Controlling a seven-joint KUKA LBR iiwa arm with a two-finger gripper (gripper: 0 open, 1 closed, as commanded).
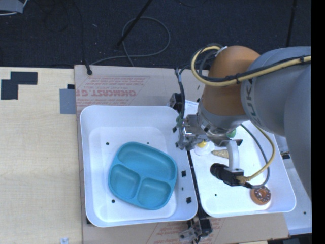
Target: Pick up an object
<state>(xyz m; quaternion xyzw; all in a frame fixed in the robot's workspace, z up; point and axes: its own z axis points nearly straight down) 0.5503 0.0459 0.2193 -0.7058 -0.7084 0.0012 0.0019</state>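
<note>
My gripper point(186, 137) hangs low over the near-left part of the right bin point(284, 205), close to the wall between the two bins. Just beside it lie a small yellow object point(202, 145) and a tan wedge-shaped piece point(220, 153). A bit of green point(231, 134) peeks out from under the wrist. A brown sprinkled doughnut point(262, 195) lies at the bin's front right, well away from the gripper. The wrist hides much of what lies under it.
The left bin point(96, 207) holds a blue divided plate point(142, 175) lying flat. The bulky grey and orange arm point(238, 80) covers the back of the right bin. Cardboard point(117, 88) lies under both bins.
</note>
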